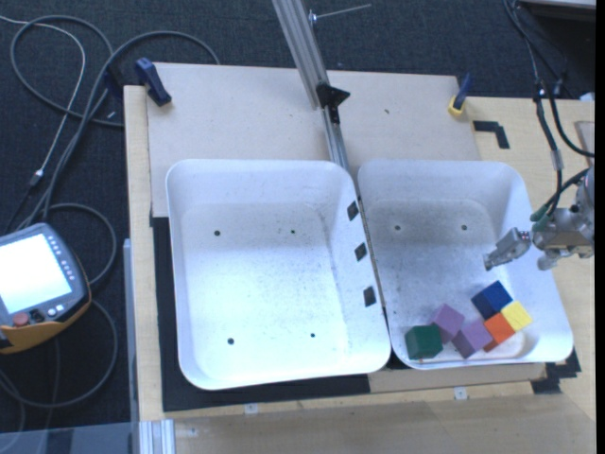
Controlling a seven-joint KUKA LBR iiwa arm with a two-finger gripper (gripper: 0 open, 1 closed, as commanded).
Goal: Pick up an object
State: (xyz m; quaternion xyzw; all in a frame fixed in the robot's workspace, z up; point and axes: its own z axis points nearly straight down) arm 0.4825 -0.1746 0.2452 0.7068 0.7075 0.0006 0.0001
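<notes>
A dark floor strewn with cables surrounds my bench. Nearest, in the right bin's [529,197] front corner, lies my choice of blocks: green block [423,340], purple blocks [456,327], orange block [498,330], yellow block [516,315], blue block [491,299]. Just beyond them hangs my gripper [520,246], jaws apart, holding nothing. I judge I'm approaching; next I must descend over one block.

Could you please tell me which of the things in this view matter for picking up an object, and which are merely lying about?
Part of the job:
- gripper, above the right bin
- green block
- purple blocks
- blue block
- orange block
- yellow block

Just lying about:
- left bin
- pendant with a lit screen
- blue clamp
- loose cables
</notes>
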